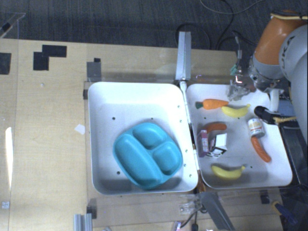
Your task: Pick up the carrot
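Carrot, orange and tapered with a green top (213, 103), lies by the far edge of the right white bin (284, 174), touching a yellow banana (235, 111). The gripper (237, 91) hovers just beside its thin end, toward the far right corner; whether it's open I cannot tell. It might well catch the banana instead.

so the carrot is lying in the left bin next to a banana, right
Not quite. The camera view shows the carrot in the right bin, not the left bin. It does lie next to a banana, near the bin's far edge.
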{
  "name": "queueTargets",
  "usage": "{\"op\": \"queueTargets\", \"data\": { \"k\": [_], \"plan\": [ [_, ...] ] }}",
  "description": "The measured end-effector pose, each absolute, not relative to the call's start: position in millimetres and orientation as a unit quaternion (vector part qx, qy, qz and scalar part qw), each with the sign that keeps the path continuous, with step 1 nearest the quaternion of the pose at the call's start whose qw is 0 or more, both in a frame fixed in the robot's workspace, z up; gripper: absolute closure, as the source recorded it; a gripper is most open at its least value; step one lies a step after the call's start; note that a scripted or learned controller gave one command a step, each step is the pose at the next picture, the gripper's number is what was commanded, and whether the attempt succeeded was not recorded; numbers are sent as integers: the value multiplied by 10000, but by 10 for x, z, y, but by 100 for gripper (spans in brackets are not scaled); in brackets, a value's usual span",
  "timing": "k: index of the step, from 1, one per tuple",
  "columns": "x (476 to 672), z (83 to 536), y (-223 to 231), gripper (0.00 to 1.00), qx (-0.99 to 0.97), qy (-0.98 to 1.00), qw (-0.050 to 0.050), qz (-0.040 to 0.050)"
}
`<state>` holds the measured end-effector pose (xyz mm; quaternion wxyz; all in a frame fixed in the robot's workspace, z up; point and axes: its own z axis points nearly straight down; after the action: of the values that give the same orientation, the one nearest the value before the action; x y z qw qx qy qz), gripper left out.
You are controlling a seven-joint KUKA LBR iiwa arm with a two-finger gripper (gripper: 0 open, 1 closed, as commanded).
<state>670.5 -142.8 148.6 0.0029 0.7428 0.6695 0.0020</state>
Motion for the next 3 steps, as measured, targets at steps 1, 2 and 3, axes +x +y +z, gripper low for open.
{"op": "queueTargets", "data": {
  "k": [1, 2, 3],
  "plan": [
    [6736, 1050, -1272, 100, 7654, 6435, 79, 52],
    [6711, 997, -1257, 0, 7652, 6438, 37, 26],
    [6710, 879, -1097, 0, 6975, 7166, 31, 24]
  ]
}}
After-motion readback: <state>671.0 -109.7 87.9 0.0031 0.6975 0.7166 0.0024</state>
